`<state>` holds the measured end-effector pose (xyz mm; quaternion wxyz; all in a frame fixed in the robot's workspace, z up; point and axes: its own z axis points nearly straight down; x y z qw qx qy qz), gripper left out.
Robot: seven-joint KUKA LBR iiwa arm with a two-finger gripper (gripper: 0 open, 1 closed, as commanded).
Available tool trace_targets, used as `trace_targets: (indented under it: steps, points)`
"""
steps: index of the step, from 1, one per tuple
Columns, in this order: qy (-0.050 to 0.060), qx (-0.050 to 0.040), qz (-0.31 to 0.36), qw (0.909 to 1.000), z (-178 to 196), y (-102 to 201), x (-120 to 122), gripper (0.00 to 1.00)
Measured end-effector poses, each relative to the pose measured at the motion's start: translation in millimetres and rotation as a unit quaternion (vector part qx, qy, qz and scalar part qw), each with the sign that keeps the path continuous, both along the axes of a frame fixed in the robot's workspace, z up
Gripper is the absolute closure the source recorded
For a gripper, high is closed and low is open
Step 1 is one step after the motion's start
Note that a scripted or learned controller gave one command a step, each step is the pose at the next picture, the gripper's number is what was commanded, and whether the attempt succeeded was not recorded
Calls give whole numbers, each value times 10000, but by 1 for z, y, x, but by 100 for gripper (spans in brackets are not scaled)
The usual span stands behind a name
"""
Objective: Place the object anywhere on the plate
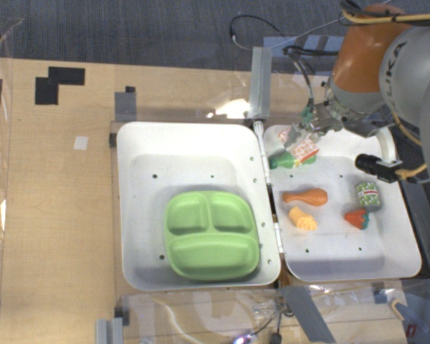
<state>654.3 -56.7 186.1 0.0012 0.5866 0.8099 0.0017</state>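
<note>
A green divided plate (212, 235) was seen in the left bin (140, 149). The gripper (303, 140) was positioned at the right bin's (401, 253) far-left corner, fingers closed on a green-ended packet (292, 157). A drumstick (306, 197), corn (303, 219), can (368, 196) and strawberry (357, 219) were noted nearby.

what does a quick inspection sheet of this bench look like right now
surface: wooden bench bearing two shallow white bins, left bin and right bin, side by side.
job's things: green three-compartment plastic plate in the left bin, nothing on it; green-and-white toy piece under the gripper in the right bin.
clutter: orange toy drumstick, yellow toy corn piece, green toy can, red toy strawberry, all in the right bin.
grippers: gripper low over the right bin's top-left corner, at the green-and-white piece; grasp cannot be judged.
cables: black cable looping behind the bins.
surroundings: dark grey carpet beyond the bench.
</note>
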Motion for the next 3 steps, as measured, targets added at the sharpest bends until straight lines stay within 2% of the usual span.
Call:
trace_targets:
  steps: [1, 2, 3]
  points:
    - [9, -3, 3, 10000, -1, 76, -73, 100]
    - [15, -5, 815, 9967, 10, 146, -100, 100]
    - [13, -5, 809, 9967, 10, 145, -100, 0]
